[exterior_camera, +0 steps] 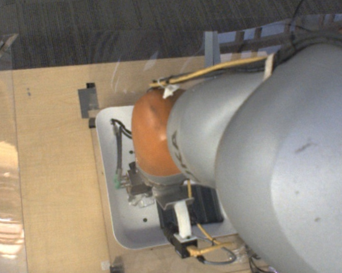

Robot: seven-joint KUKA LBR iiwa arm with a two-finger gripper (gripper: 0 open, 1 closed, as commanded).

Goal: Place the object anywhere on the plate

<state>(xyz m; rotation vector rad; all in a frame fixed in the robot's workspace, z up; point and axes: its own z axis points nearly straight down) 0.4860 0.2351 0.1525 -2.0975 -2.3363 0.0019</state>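
you are looking down past the grey arm (274,163), which fills the right and middle of the view, its orange band (152,138) sitting over a white bin (121,226). the bin lies on the light wooden tabletop (52,179), and you see its left wall and its near left corner bare. below the orange band the tool (137,184) hangs low inside the bin, close to the bin floor, with a black cable (118,140) looping down to it along the left side. you cannot tell whether the tool is released or clenched, because the wrist hides it from above. the object and the plate are hidden under the arm, so you cannot tell where they lie. a black and white block (181,222) on the wrist reaches over the bin's near edge, with a yellow wire (211,244) curling off it. small black brackets (89,100) sit on the tabletop by the bin's far left and near left corners.
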